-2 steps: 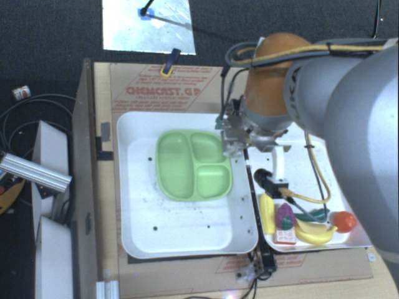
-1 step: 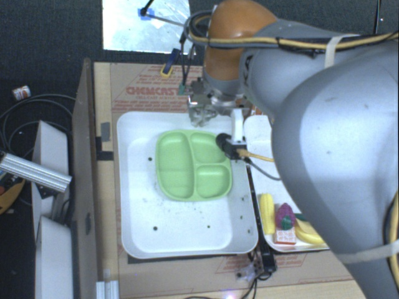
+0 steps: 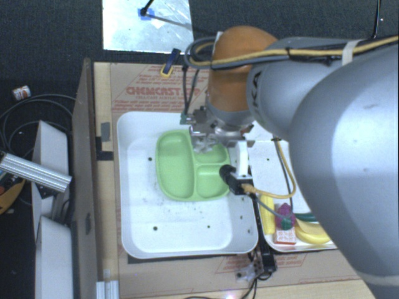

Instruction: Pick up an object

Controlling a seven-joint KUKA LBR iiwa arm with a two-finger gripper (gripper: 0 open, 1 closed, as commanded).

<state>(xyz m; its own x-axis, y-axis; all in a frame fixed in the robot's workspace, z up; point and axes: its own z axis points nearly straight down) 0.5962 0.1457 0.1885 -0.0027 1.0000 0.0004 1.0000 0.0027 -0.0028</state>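
Green divided tray [image 3: 187,170]: centre frame, lying flat in left white bin [image 3: 140,229]. Gripper [image 3: 204,143]: over tray's upper right edge; finger state cannot be told. Right bin [image 3: 269,161]: banana [image 3: 310,230], purple item [image 3: 285,215], lower right.

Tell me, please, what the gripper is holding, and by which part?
Cannot be told: the gripper sits low over the green divided tray's far rim.

pale green divided tray [image 3: 187,170] in a white bin [image 3: 181,238], yellow banana [image 3: 310,232], grey arm [image 3: 336,123] with orange band [image 3: 240,58]
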